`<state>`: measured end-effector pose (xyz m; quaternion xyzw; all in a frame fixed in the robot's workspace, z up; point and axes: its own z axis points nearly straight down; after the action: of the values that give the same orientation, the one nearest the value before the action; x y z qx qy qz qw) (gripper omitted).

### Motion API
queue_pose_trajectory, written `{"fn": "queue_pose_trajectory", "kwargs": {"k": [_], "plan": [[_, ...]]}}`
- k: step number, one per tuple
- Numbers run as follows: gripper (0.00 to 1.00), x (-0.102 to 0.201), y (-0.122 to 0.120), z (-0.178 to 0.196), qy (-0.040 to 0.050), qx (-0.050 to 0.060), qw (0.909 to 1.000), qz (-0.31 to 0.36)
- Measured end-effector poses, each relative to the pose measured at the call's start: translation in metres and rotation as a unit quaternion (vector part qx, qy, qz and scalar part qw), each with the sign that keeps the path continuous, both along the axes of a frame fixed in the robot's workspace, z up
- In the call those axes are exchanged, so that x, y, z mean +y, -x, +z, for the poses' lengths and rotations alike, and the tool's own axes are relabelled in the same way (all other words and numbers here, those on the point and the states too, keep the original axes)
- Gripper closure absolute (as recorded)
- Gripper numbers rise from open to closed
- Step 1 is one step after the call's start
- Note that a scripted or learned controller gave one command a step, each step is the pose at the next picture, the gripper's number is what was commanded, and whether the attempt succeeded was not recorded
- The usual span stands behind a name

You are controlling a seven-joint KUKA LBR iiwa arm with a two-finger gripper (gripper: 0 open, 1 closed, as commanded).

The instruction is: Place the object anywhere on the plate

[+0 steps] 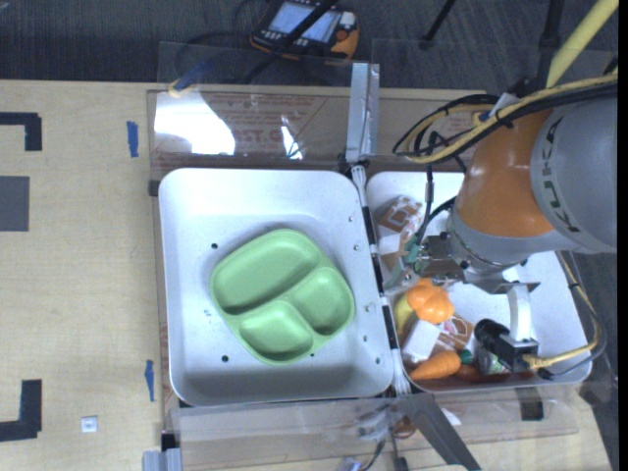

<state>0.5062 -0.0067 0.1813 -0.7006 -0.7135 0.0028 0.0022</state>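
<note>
Carrot point(438, 365) lies nearest the camera, at 7 o'clock in the right bin point(554, 307), touching a white tube-like item point(420, 339) and a brown-printed packet point(457, 332). Just beyond them, at 9 o'clock in that bin, sits an orange round fruit point(430, 302), close to the wall shared with the left bin point(186, 263). The gripper point(429, 265) hangs at the fruit's 12 o'clock, touching it or nearly so. The wrist covers the gripper, so whether it is spread or closed cannot be told, and nothing is seen held.

Judgement: the fruit is the object to move, and it is not yet lifted.

The green plate point(283, 294), with three compartments, lies mid left bin, at 9 o'clock from the gripper, with nothing on it. Farthest back, at 11 o'clock in the right bin, is a second printed packet point(397, 214).

Risks, as judged:
- The fruit looks round and smooth, so an off-centre squeeze likely pops it out, and it rolls against the carrot.
- The neighbours crowd its 6 o'clock side, so a low or wide approach may snag the white item or drag a packet along.
- The shared wall is close at 9 o'clock, so a carry that rises too little would clip it and knock the fruit loose.
- On release, a drop from height may let the fruit roll over the plate's shallow rim.
</note>
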Motion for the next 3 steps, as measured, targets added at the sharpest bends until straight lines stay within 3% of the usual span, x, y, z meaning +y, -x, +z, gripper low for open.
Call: {"fn": "queue_pose_trajectory", "kwargs": {"k": [1,2,3], "plan": [[1.0,-0.057,-0.016,0.0,0.0001,-0.001,0.9997,0.024],[1.0,-0.057,-0.016,0.007,0.0008,0.001,0.9997,0.024],[1.0,-0.069,-0.002,0.0,-0.0005,0.002,0.9963,-0.086]]}}
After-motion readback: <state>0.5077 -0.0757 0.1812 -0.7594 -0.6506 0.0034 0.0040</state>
